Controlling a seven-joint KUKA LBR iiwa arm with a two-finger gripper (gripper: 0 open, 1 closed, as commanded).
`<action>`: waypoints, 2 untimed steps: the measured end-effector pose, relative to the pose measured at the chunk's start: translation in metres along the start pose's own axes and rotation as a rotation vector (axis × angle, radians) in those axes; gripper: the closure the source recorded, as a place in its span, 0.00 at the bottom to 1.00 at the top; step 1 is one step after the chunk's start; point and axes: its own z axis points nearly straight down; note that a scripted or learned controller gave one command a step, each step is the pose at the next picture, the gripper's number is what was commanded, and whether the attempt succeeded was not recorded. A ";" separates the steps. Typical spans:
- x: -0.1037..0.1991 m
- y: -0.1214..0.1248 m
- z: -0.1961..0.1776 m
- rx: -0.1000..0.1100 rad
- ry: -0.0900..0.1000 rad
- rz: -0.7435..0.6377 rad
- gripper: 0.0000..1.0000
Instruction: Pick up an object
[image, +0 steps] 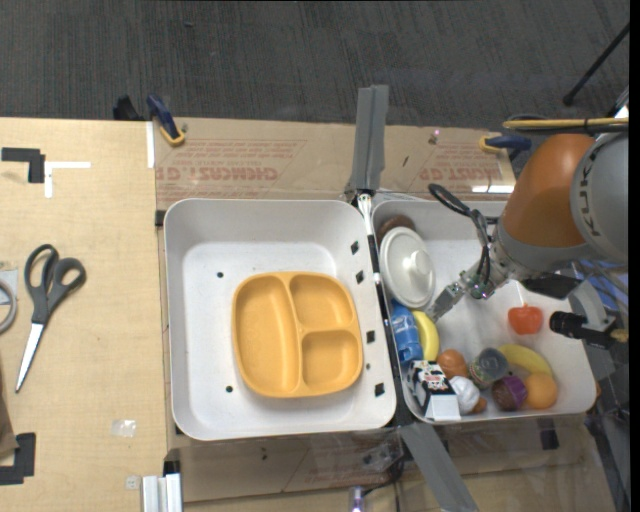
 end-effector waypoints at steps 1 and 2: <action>-0.067 -0.072 -0.001 -0.001 0.001 0.098 0.00; -0.043 -0.110 0.000 0.000 0.002 0.114 0.00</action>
